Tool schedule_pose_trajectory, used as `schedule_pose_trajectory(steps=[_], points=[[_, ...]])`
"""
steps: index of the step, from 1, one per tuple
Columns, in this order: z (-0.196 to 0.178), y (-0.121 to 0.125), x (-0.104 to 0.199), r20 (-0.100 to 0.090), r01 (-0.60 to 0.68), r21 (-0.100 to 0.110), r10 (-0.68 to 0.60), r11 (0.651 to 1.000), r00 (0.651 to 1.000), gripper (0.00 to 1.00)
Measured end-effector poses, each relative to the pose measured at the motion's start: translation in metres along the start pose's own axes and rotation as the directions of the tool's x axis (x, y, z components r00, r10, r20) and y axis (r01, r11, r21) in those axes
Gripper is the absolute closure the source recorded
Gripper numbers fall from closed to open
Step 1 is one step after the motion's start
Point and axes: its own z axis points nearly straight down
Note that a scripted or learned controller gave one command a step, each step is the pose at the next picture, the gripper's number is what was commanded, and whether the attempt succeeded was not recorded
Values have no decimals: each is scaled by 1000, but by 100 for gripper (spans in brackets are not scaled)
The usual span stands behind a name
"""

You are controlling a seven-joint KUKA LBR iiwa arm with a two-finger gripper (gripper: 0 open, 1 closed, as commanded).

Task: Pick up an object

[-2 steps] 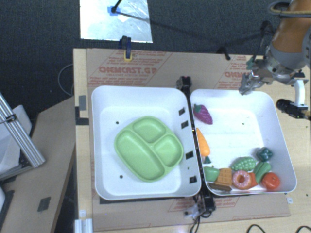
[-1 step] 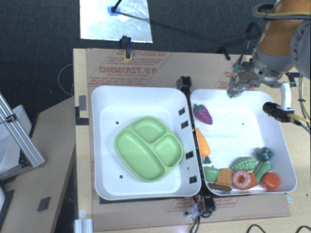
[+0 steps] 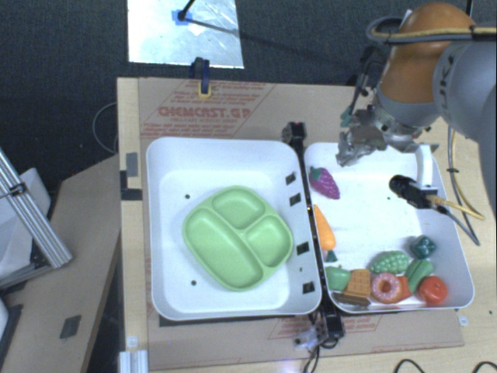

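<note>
My gripper [image 3: 349, 154] hangs over the far left part of the right bin [image 3: 458, 263], with nothing visibly in it. Just below and left of it, a purple grape bunch [image 3: 324, 183] lies near the bin's left wall. An orange carrot [image 3: 323, 228] lies further toward the front along that wall. Packed along the front edge are a waffle piece [image 3: 358, 284], a pink donut [image 3: 386, 287], a red tomato [image 3: 433, 289] and several green toy vegetables [image 3: 390, 262].
The left bin [image 3: 167, 208] holds a green divided plate [image 3: 237, 238]. A black divider [image 3: 304, 208] runs between the two bins. The arm's grey and orange body [image 3: 435, 45] looms over the right bin's far right corner.
</note>
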Motion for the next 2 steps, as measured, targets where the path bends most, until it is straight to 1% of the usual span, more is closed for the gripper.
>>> schedule_pose_trajectory(steps=[1,2], points=[[8,-14,52,0,0,0,0,1000,1000,100],[-4,-28,105,-1,0,-2,0,1000,1000,100]])
